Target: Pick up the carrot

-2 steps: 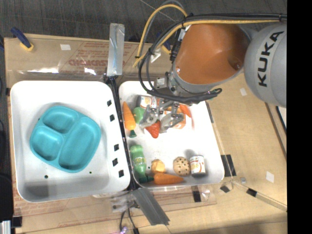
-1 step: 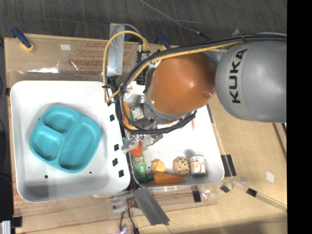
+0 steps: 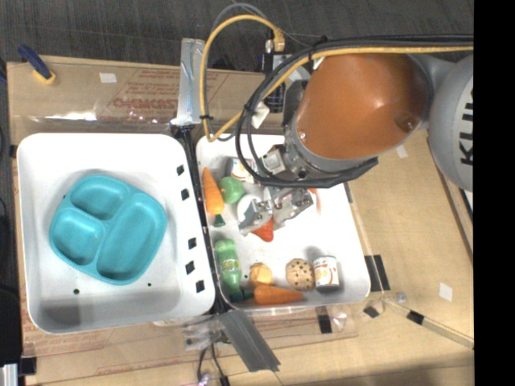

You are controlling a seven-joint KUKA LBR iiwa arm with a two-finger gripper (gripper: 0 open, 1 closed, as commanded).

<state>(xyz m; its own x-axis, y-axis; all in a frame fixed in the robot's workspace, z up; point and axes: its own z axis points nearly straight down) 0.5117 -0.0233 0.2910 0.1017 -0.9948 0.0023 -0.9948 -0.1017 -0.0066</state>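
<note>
The orange band of my arm sits nearest the lens; below it the gripper hangs over the right bin, and I cannot tell its state; I judge this the approach, needing a shift toward a carrot at the left wall; another carrot lies at the front by a cookie and can; the left bin holds a teal tray.

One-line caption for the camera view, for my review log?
Gripper hovers over the right white bin above a small red-orange piece; orange carrot lies along the bin's left wall.
</note>
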